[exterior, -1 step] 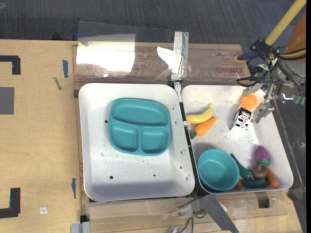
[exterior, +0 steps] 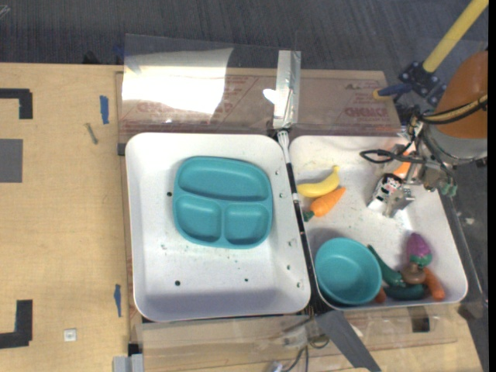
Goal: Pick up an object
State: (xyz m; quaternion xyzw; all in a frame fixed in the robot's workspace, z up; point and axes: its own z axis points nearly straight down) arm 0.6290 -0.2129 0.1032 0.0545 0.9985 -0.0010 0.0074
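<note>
Two white bins sit side by side on the counter (exterior: 54, 208). The landmark used below is the teal bowl (exterior: 347, 270), which sits in the near-left corner of the right bin (exterior: 457, 239).

Left bin (exterior: 147, 231): holds one teal divided plate (exterior: 223, 201), three compartments, lying flat, well to the left of the bowl and across the divider between the bins.

Right bin contents, relative to the bowl:
- Yellow banana (exterior: 321, 183): beyond the bowl, toward the far-left part of the bin, close to the divider.
- Orange carrot (exterior: 328, 201): just on the near side of the banana and touching it, between banana and bowl.
- Purple toy (exterior: 418, 246) with a green stem end: to the right of the bowl, apart from it.
- Dark green item (exterior: 403, 287) and a small orange piece (exterior: 435, 286): right of the bowl along the near wall, the green one touching the bowl's rim.

Arm (exterior: 465, 91) enters from the right, orange band visible at the frame edge. Claw (exterior: 395, 196) is low over the right bin's floor, beyond and to the right of the bowl, apart from every object. Its finger spacing cannot be made out, and no object is visible in it.
</note>
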